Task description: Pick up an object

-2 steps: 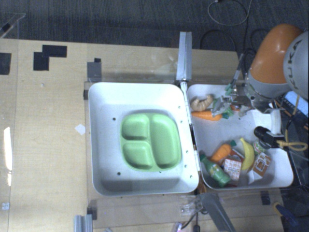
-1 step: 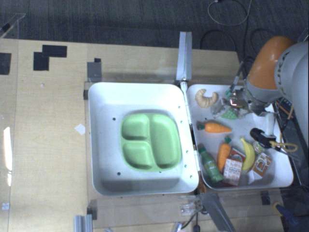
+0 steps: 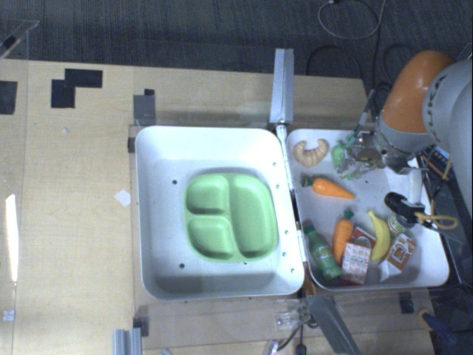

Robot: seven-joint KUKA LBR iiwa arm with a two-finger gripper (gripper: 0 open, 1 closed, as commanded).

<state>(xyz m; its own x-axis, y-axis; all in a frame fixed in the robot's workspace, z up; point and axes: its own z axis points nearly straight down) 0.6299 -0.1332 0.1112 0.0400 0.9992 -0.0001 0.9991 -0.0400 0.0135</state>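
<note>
Legible text: none. The red carton [image 3: 357,254], lower right of the frame, carries printing too small and blurred to make out. The small brown packet [image 3: 400,251] just right of it has a patterned face, also unreadable. The black patches [image 3: 76,86] on the desk [image 3: 66,220], upper left, carry no characters.
</note>
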